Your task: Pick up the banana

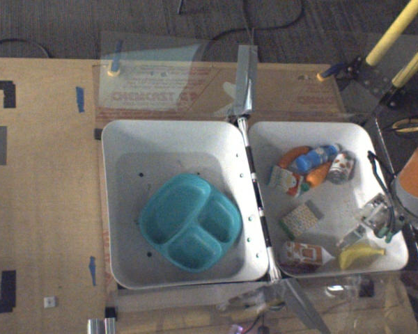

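Note:
The yellow banana [359, 256] lies in the front right corner of the right bin [279, 138], its length running left to right. My gripper [354, 239] reaches in from the right and hangs just above and behind the banana, slanting down toward its left half. Nothing visibly hangs from the gripper. The grey arm with its orange band [412, 178] sits over the bin's right wall.
The right bin also holds a patterned snack box [303, 253] left of the banana, a small checked packet [301, 218], a carton [284, 179], an orange item [294, 157], a blue bottle [316, 158] and a can [341, 167]. A teal divided plate [189, 221] lies in the left bin [125, 145].

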Robot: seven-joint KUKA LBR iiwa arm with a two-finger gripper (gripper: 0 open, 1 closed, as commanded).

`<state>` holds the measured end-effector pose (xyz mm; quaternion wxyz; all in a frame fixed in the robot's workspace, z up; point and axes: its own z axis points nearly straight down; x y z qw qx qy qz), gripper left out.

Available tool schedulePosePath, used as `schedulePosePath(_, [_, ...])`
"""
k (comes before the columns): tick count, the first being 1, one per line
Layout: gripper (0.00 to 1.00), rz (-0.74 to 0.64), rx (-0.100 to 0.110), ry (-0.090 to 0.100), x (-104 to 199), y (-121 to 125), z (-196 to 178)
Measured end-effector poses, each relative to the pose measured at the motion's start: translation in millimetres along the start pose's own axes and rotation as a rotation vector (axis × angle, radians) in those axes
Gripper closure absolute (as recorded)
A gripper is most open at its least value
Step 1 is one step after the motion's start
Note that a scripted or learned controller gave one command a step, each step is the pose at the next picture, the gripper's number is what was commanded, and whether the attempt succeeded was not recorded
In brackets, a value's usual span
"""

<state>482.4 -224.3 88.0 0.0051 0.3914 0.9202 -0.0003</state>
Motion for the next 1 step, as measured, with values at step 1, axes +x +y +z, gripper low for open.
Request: schedulePosePath(1, [0.00,0.073,-0.001,-0.001,3.9,3.0,-0.1])
